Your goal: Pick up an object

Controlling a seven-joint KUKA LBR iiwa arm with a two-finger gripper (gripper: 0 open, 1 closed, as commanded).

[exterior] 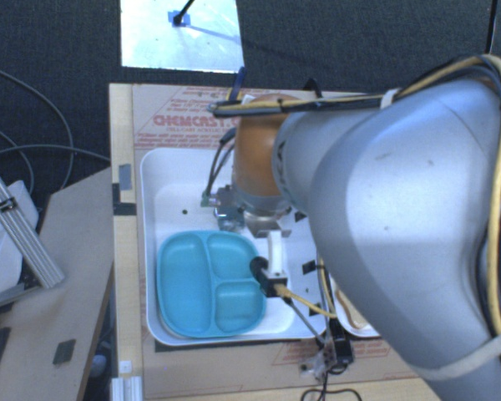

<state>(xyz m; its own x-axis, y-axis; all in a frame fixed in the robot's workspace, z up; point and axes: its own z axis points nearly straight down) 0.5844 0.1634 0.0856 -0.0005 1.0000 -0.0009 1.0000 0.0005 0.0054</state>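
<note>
A light-blue divided plate [202, 286] lies flat in the near part of the left white bin [154, 186]. My gripper [227, 217] hangs over the middle of that bin, just beyond the plate's far edge, below the orange band of the wrist [255, 161]. The wrist and the grey arm hide most of the gripper from above. Nothing is seen held in it.
A small dark speck [184, 213] lies on the bin floor left of the gripper. The big grey arm [401, 224] covers nearly all of the right bin [355, 320]. Cardboard [184, 111] lies under the bins. A shiny metal sheet [179, 23] lies beyond.
</note>
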